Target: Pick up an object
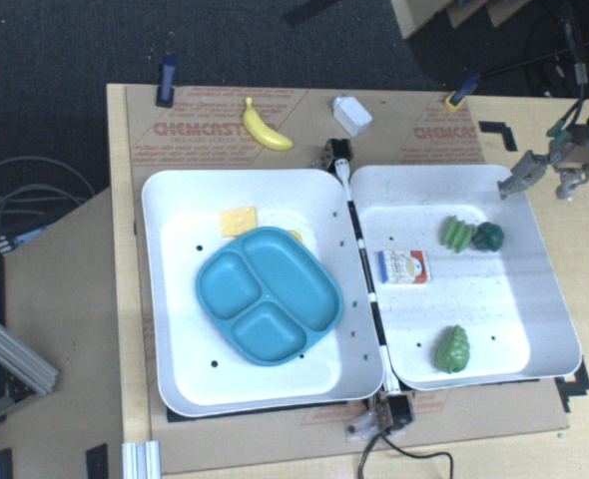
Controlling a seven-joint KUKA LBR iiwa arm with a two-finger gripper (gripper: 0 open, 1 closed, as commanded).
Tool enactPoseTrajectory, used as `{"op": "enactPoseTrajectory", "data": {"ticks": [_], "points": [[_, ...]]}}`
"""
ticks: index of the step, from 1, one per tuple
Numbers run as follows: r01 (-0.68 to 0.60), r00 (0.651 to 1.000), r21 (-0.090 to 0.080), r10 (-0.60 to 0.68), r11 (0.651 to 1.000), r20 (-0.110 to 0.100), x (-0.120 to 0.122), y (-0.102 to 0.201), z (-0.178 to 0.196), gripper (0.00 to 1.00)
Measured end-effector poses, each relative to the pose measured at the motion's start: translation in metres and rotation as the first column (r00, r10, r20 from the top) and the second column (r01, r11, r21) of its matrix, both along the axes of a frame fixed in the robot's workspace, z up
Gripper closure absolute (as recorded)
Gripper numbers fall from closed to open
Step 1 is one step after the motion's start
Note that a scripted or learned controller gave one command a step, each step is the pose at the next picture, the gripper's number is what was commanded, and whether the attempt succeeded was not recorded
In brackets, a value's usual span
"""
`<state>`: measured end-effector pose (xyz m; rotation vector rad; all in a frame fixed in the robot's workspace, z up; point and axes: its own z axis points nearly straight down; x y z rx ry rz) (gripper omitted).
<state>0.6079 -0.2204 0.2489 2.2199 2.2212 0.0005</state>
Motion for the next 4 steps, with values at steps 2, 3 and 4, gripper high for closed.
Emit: {"op": "enactPoseTrajectory", "data": {"ticks": [2,3,4], "points": [[-0.001,1.000,0.002,0.001,1.000,-0.001,0.008,0.062,-0.165,0.00],[-0.001,1.000,0.005,0.001,1.000,-0.007,0.044,0.043,-0.137,0.00],[-0.001,1.000,0.002,0.001,1.000,-0.003,0.032,0.072,-0.165,0.00]]}}
